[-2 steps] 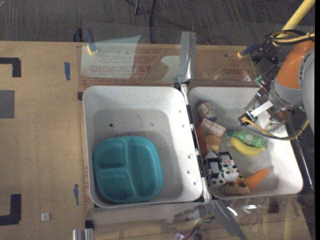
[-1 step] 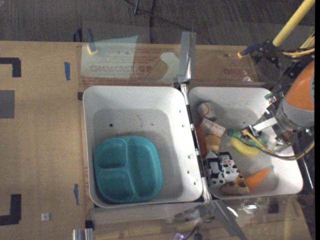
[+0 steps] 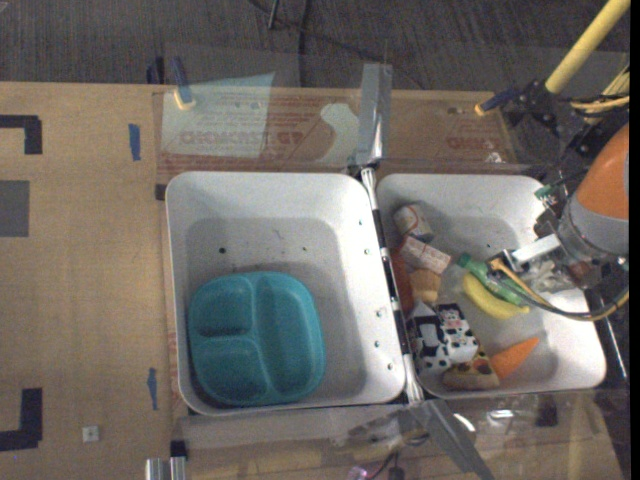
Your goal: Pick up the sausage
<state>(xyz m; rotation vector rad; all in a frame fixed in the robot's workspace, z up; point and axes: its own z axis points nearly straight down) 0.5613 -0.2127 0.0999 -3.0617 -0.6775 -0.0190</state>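
**Hand low in right bin, sausage at the bin's left wall**

Counter (image 3: 80, 268): pale wood-grain top w/ blue tape bits and black corner marks; dark grey floor (image 3: 120, 18) behind.

Left bin (image 3: 270, 193): smooth white plastic, rounded corners, holds a teal divided plate (image 3: 255, 338).

Right bin (image 3: 480, 193): same make, cluttered w/ toys.

Sausage (image 3: 401, 271): reddish, elongated, against that bin's left wall, partly hidden.

Hand (image 3: 520, 260): by a yellow banana (image 3: 490, 298), well apart from the sausage; can't tell whether apart or together.

Orange carrot (image 3: 515, 356) lies near the front.

Teal tray (image 3: 256, 340), banana (image 3: 492, 299), perhaps carrot (image 3: 515, 355)
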